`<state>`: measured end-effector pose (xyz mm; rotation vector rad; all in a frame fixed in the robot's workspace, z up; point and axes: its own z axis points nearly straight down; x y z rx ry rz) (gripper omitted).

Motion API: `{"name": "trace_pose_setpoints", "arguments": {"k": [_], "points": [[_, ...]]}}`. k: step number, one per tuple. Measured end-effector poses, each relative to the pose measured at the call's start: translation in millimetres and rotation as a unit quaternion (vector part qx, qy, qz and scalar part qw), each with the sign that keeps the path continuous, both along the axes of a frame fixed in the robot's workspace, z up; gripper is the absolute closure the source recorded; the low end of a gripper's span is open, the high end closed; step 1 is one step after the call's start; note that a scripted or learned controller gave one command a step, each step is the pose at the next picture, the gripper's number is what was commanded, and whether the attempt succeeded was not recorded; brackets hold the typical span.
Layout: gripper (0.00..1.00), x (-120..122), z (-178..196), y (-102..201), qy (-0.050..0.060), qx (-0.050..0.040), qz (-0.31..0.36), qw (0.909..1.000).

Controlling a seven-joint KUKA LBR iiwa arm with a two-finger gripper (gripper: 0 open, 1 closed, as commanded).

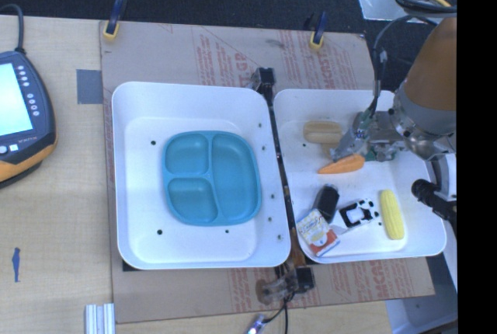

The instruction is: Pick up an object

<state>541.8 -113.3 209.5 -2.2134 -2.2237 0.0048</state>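
In the right bin (419,251) lie several objects: a tan bread roll (322,131), an orange carrot (342,165), a yellow corn cob (391,213), a black block (328,203), a black-and-white piece (358,213) and a small red-and-white packet (314,231). My gripper (356,140) hangs low over the bin, between the bread roll and the carrot, just above the carrot's right end. Nothing shows between its fingers.
The left bin (132,169) holds a blue divided plate (211,176). A teach pendant (19,111) lies on the bench at far left. Clamps (114,18) hold the cardboard sheet at the back. The arm's orange band (435,64) stands over the right bin's far right side.
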Motion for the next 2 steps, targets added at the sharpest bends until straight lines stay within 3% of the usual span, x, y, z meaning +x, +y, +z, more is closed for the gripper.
{"name": "trace_pose_setpoints", "arguments": {"k": [1, 2], "points": [[0.0, -38.3, -118.4, 18.2, 0.0, -0.0003, 0.001, 1.0], [0.0, -37.2, -118.1, 19.6, -0.001, -0.0008, 0.0, 1.0]]}}
